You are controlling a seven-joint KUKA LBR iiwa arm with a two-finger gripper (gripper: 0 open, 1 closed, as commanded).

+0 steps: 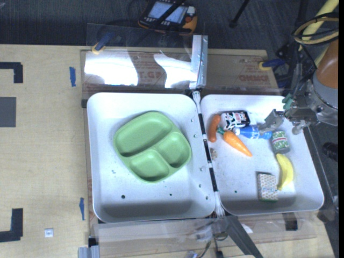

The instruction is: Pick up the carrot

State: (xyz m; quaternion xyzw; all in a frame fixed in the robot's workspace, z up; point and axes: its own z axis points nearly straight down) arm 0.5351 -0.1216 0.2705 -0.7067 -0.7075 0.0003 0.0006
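Carrot (236, 142) lies in the right bin (309, 195), left-centre, orange body running diagonally w/ green top toward upper-left and tip pointing lower-right. Nothing holds it yet.

Gripper (275, 120) sits at the bin's upper-right, low over the clutter, arm (322, 98) coming in from the right. Fingers look parted a bit & empty, but the view is small and blurry there, so can't tell their opening for sure.

Crowding is the issue. An orange sausage-shaped toy (214, 128) stands just left of the carrot top, near or touching. A black-and-white cow-print pack (235, 119) is right above, and a blue item (253, 133) lies just beside the carrot's upper flank, between carrot and gripper. Green-white can (280, 142), banana (285, 171) & a small patterned block (267, 186) are further right/lower, well apart from the carrot.

Step in hand, by my read: approach, not grasp yet. To do it well:
- Move left & slightly toward the front, centre over the carrot mid-body, not the thin tip.
- Rotate wrist so fingers close across the short axis, i.e. perpendicular to the diagonal.
- Open wide enough before descending; the lower-left side is bare bin floor, the upper side risks catching the blue item.
- Descend straight, close firmly — tapered shape prob. slips toward the tip.

Left bin (102, 160) w/ green divided plate (153, 145) is not involved.
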